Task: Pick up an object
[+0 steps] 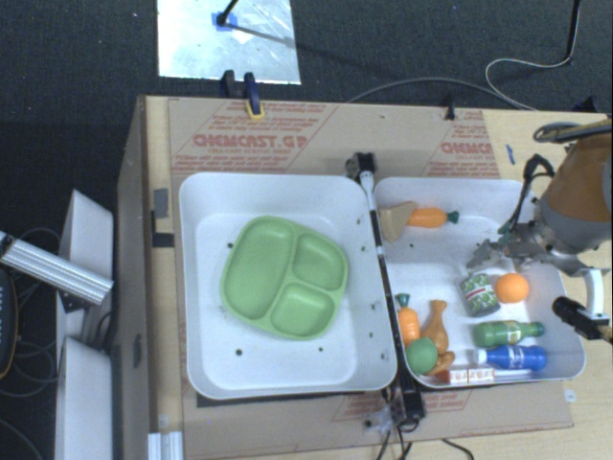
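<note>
My arm (575, 204) reaches in over right bin's (479, 192) right edge; gripper (498, 249) hangs low above bin floor, just above small can (479, 293). Can't tell tool state from here. Nothing seen held. Pick candidates crowd bin's near-right corner: can touching orange ball (512, 287), green bottle (506, 333), blue bottle (512, 357) along near edge. Carrot (427, 218) alone near far edge: easier approach, I judge. Green divided plate (285, 276) sits mid left bin (206, 209), apart from the pick.
</note>
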